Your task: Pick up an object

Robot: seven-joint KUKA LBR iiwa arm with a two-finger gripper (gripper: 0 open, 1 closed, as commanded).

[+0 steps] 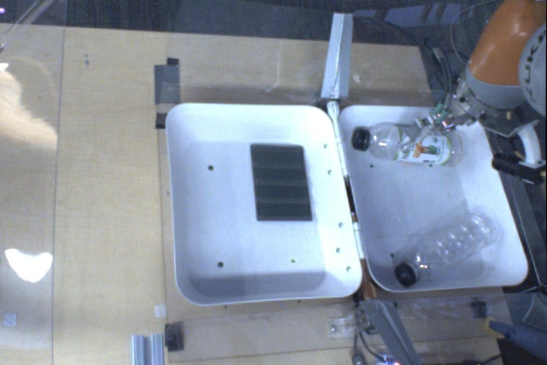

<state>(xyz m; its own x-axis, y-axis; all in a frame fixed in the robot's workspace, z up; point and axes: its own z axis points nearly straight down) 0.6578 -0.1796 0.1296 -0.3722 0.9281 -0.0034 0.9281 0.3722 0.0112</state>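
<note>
A clear plastic bottle (402, 142) with a black cap and a green-and-orange label lies on its side near the far wall of the right bin (444, 209). The gripper (438, 122) sits right at its labelled end; I cannot tell how far the jaws are parted or whether they grip it. A second clear, ribbed bottle (444, 248) lies toward that bin's near corner, well apart. The middle of that bin's smooth white floor between them is bare. The left bin (197, 209) holds a dark ridged rectangular block (281, 182) on the pale wooden counter (94, 184).
</note>
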